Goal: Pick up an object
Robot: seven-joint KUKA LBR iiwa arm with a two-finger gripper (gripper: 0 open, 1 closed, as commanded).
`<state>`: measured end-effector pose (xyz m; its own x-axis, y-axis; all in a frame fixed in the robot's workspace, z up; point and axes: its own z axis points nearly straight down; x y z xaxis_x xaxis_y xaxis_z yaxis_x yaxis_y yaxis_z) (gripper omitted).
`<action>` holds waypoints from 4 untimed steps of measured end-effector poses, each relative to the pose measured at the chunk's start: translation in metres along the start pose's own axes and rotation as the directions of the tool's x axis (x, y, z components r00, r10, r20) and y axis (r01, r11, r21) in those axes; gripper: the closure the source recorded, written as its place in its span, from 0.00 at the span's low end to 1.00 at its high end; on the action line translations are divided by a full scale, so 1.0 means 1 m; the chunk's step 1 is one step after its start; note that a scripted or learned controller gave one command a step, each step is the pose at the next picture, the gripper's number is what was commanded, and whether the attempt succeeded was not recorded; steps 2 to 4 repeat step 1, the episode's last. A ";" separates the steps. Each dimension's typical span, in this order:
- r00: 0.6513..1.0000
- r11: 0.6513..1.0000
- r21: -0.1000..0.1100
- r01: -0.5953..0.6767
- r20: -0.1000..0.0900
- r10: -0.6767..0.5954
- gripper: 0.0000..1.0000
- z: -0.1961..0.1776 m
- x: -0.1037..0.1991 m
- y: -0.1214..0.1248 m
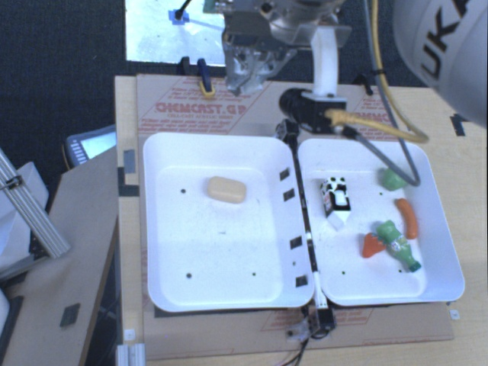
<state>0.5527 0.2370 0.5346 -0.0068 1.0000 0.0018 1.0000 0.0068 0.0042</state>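
2 shallow white plastic bins sit side by side on the worktop. Left bin [168, 280] holds 1 pale tan oval block [227, 190]. Right bin [435, 280] holds a black-and-white carton [335, 198], green bottle [399, 245], orange sausage-shaped piece [409, 217]. End effector [245, 75] hangs above the far edge, carrying nothing; finger state cannot be told.

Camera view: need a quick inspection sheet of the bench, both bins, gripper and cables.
Surface: wooden bench bearing the left bin and right bin side by side.
Job's things: beige block in the left bin; black-and-white carton, green piece, orange sausage, red piece and green bottle in the right bin.
Clutter: nothing seen.
Gripper: gripper raised beyond the bins' far edge, carrying nothing.
Cables: yellow cable and grey cable drape over the right bin's far corner.
Surroundings: aluminium rail at left.
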 end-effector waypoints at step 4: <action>1.000 1.000 0.000 -0.001 0.000 0.001 1.00 -0.012 -0.002 -0.001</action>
